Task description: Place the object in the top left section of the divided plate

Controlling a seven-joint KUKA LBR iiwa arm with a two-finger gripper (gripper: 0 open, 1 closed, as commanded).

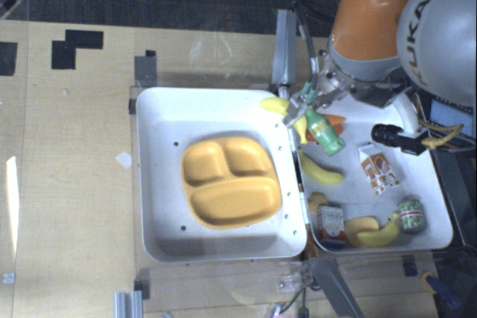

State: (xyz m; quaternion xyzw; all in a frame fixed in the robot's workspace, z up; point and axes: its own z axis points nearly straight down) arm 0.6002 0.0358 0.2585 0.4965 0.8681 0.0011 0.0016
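One yellow three-section divided plate sits in the left white bin; at its one o'clock, the gripper hovers, finger state impossible to tell.

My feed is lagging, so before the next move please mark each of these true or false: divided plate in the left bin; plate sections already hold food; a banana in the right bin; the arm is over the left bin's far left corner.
1. The yellow divided plate sits in the left bin. True.
2. The plate's sections already hold items. False: all three sections look bare.
3. A banana lies in the right bin. True; another banana lies near its front edge.
4. The arm is over the left bin's far left corner. False: the gripper is at the divider between the bins, near a green bottle.
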